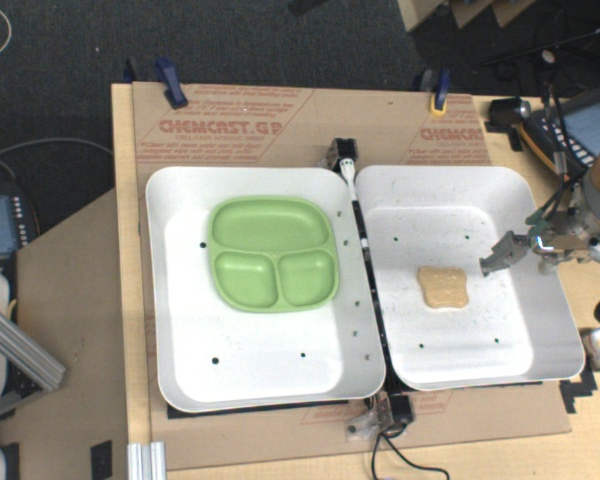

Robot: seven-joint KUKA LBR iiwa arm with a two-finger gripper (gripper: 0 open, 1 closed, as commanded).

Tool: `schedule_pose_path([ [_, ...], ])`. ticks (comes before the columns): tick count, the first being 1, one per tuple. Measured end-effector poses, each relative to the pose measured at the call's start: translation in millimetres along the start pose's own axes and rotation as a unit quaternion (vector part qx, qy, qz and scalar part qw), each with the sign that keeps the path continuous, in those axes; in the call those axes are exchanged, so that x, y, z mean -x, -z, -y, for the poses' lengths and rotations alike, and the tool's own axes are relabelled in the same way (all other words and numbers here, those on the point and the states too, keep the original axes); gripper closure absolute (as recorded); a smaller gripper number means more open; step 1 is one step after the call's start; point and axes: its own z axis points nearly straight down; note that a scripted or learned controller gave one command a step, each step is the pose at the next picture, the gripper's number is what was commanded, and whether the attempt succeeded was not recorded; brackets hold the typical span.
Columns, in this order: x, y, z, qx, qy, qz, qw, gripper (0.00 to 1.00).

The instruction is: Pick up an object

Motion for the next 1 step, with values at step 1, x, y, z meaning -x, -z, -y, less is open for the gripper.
schedule_pose_path([
  [1, 29.5, -147.6, -52.4, -0.001, -0.001, -0.001, 1.0000, 0.00],
])
